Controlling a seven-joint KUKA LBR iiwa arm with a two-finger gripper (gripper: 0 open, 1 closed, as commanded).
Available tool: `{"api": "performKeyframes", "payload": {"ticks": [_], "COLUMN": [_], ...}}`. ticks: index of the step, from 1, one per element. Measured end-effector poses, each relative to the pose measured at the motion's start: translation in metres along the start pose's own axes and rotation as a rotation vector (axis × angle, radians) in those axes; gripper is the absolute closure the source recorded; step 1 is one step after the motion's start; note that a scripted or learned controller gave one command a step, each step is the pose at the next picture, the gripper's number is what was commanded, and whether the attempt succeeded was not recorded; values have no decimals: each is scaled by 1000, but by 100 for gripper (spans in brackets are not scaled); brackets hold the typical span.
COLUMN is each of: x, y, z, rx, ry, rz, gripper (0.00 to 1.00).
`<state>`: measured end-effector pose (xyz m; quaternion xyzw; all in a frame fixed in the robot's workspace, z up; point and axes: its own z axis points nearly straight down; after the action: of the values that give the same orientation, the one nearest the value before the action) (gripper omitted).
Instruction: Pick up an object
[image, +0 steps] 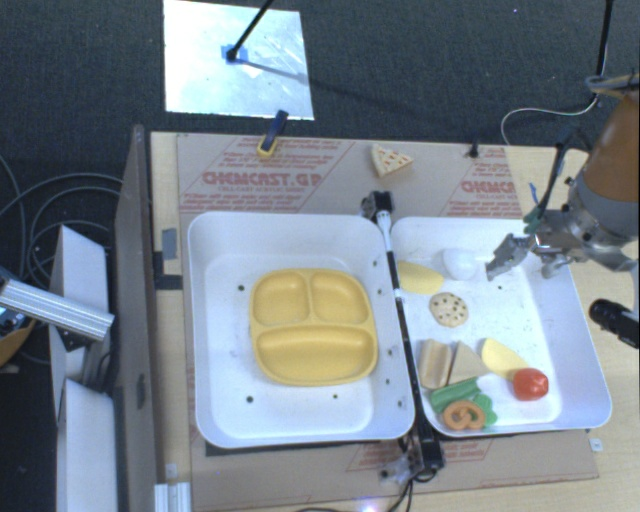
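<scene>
Two bins (300, 225); fingers (500, 262) above right bin near white egg (461, 262), state unclear.

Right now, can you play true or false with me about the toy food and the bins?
1. The yellow plate sits in the left bin. True.
2. The cookie is on the yellow plate. False: it lies in the right bin.
3. The tomato is near the right bin's front corner. True.
4. The pizza slice is inside a bin. False: it lies on the cardboard behind the bins.
5. The gripper is over the left bin. False: it is over the right bin, by the white object.
</scene>
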<state>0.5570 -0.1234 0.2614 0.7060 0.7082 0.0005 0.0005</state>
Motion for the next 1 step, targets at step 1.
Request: {"api": "performKeyframes", "payload": {"ticks": [1], "x": [-14], "y": [-38], "z": [155], "rx": [16], "ry": [3], "rz": [5], "gripper": [0]}}
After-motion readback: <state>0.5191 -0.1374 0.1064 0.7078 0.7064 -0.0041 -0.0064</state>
